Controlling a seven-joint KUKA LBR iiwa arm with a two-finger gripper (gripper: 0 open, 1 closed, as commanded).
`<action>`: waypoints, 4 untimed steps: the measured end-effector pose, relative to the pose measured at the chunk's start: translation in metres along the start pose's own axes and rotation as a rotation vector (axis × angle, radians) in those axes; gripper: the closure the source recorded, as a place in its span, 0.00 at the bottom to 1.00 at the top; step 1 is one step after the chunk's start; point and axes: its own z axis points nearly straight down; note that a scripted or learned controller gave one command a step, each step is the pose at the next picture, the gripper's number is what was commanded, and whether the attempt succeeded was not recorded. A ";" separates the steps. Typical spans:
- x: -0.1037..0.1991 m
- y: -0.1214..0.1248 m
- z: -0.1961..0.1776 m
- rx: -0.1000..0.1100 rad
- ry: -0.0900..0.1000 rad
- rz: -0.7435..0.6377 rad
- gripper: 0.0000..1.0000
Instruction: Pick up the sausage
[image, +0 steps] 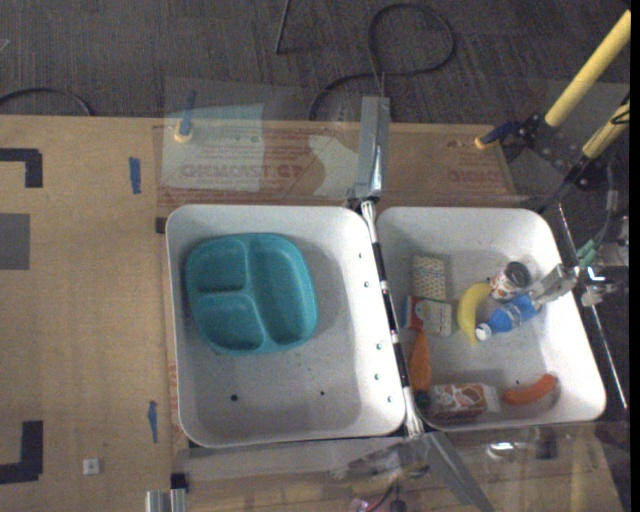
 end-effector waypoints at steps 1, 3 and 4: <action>0.003 -0.036 0.121 -0.004 0.008 0.045 0.00; -0.001 -0.042 0.121 -0.003 -0.001 -0.344 0.00; 0.006 -0.011 0.128 -0.007 0.001 -0.150 0.00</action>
